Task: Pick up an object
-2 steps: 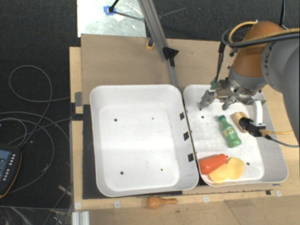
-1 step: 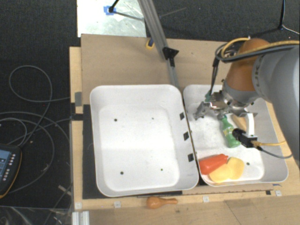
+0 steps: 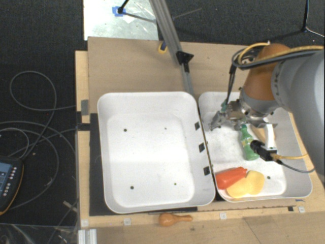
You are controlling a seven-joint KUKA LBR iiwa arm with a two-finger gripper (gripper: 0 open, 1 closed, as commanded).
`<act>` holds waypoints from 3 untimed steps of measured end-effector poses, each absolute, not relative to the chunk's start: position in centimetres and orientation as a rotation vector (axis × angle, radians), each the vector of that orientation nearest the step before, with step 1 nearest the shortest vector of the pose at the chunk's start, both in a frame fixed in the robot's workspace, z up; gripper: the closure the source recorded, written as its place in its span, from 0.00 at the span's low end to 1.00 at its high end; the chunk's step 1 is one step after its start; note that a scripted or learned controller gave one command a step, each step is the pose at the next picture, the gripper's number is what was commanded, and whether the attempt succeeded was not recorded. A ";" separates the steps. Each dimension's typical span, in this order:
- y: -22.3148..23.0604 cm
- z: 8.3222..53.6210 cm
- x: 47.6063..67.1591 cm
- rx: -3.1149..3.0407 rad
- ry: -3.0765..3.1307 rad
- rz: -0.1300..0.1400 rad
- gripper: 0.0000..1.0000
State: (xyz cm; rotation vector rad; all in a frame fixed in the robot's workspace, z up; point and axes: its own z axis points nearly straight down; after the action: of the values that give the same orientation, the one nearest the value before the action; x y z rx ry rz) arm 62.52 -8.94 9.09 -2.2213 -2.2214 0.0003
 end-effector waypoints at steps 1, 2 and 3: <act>-9.0 10.2 62.6 -2.224 -2.222 -0.004 1.00; -9.4 14.7 62.8 -2.225 -2.224 -0.006 1.00; -10.3 19.7 62.7 -2.226 -2.225 -0.007 1.00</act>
State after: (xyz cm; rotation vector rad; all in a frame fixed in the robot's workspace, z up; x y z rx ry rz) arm 62.74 -10.32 19.74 -2.2260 -2.2254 -0.0066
